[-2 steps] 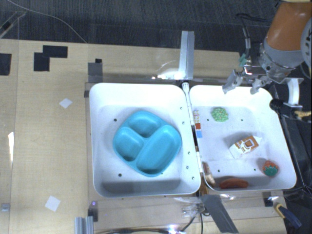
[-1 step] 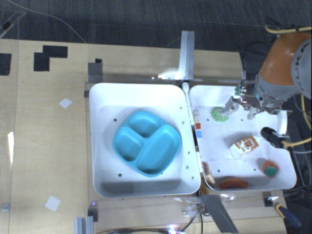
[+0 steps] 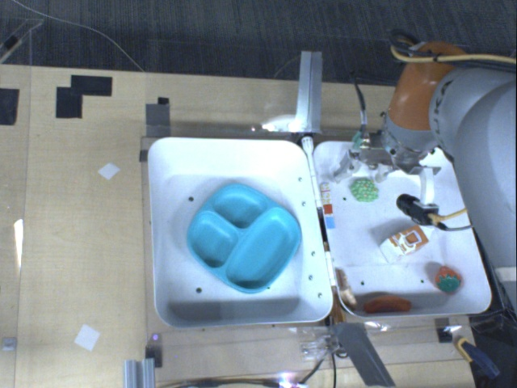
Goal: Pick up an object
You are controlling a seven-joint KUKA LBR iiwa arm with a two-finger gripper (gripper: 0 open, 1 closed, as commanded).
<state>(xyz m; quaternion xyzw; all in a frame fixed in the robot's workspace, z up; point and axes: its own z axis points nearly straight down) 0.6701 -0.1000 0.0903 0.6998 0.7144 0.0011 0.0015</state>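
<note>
My gripper [image 3: 361, 158] hangs over the far left part of the right bin [image 3: 477, 297], under the arm's orange band. Just in front of it lies a small green dotted ball [image 3: 364, 190]; whether they touch I cannot tell. A small white and orange box [image 3: 405, 242] lies in the middle of that bin. At the near right sits an orange and green ball [image 3: 448, 279]. A brown sausage-shaped thing [image 3: 386, 303] lies along the near wall.
The left bin [image 3: 170, 297] holds a blue divided plate [image 3: 244, 237]. A metal divider [image 3: 320, 208] runs between the bins. A black connector with a yellow cable [image 3: 418, 209] hangs from the arm above the right bin. The grey arm covers the far right.
</note>
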